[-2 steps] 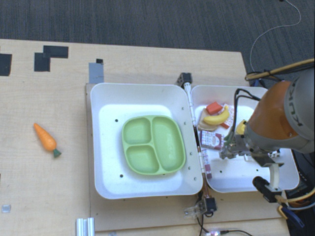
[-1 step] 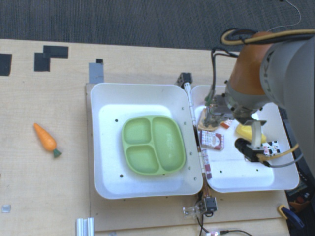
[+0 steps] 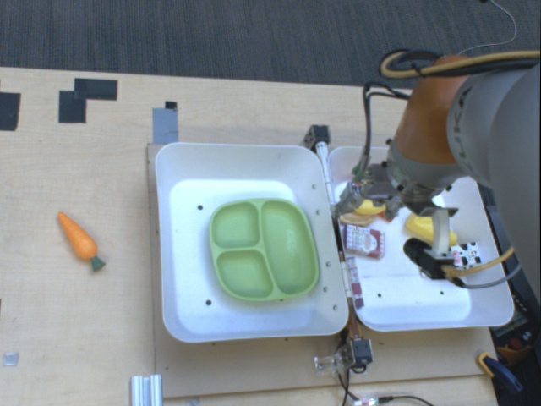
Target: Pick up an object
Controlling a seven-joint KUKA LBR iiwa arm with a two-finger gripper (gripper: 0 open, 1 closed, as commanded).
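Yellow objects (image 3: 420, 224) and a red-and-white packet (image 3: 363, 241) are seen lying in the right bin (image 3: 423, 311), toward the bench's right edge, with the jaws (image 3: 372, 201) lowered over the bin's left wall among them. Whether the jaws are wide or narrow cannot be told. Nothing is seen lifted, so the pick is judged not yet done; the green divided tray (image 3: 264, 250) is left in the left bin (image 3: 182, 252).
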